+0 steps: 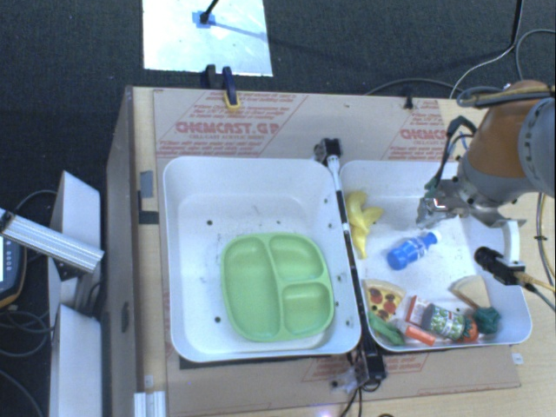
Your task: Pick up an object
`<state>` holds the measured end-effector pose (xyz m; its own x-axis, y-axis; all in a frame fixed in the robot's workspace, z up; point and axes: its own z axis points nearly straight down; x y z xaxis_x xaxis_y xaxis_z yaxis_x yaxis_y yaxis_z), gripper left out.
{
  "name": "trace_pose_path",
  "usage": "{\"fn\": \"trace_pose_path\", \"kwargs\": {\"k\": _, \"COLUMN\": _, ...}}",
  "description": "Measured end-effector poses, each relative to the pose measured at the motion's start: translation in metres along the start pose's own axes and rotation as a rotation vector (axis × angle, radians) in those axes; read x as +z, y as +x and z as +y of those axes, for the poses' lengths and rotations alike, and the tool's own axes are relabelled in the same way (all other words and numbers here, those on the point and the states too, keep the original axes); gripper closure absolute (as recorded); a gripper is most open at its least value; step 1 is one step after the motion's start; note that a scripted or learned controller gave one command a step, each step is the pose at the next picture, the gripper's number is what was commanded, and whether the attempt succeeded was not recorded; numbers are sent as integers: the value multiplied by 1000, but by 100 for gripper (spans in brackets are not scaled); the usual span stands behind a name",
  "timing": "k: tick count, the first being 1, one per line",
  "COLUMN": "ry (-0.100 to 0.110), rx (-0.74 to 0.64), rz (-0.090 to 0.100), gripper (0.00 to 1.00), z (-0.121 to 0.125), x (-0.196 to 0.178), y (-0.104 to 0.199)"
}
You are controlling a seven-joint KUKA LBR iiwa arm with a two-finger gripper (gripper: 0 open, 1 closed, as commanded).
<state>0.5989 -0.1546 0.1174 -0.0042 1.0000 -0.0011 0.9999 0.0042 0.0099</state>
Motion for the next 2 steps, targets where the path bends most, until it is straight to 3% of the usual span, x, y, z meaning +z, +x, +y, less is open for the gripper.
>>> {"fn": "trace_pose_path", "kwargs": {"k": 1, "ry": 5, "rx": -1, "rz": 1, "gripper": 100, "z": -7, "x": -83, "y": 54}}
{"fn": "trace_pose_path", "kwargs": {"k": 2, "ry": 7, "rx": -1, "rz": 1, "gripper": 100, "z": 9, "x": -77, "y": 73}}
